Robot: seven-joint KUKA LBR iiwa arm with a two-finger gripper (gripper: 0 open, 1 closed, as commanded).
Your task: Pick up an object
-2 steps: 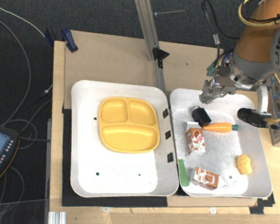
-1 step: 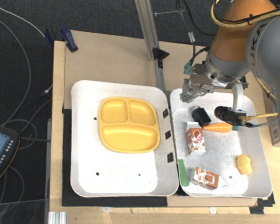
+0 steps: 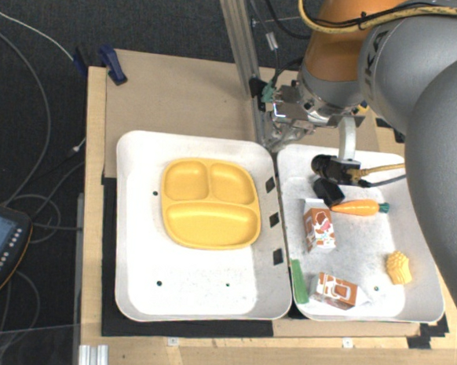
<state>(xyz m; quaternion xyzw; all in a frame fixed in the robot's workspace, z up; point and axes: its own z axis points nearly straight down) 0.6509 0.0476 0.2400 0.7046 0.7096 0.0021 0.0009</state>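
The pincer (image 3: pixel 286 126) is hanging over the far edge of the bins on the table, about above the gap between them, by the far left corner of the right bin (image 3: pixel 364 255). Whether it is open or closed cannot be told, and it is not seen gripping anything. Every loose thing is lying in that right bin, nearer the front edge than the pincer and off toward the bin's right side. The carrot (image 3: pixel 356 206) is lying closest, in the far half, with its long axis running across the bin from left to right and its green tip pointing at the right wall, so a grasp is likely calling for closing across its width. Just in front of it the far carton (image 3: pixel 319 229) is standing. The near carton (image 3: pixel 336 291) is resting by the front edge, beside a green stick (image 3: pixel 298 280) lying along the left wall, and a corn piece (image 3: pixel 398 267) is sitting near the right wall. Both cartons are carrying brown and white print too small to read. In the left bin (image 3: pixel 130 233) a yellow plate (image 3: pixel 209 202) is lying.
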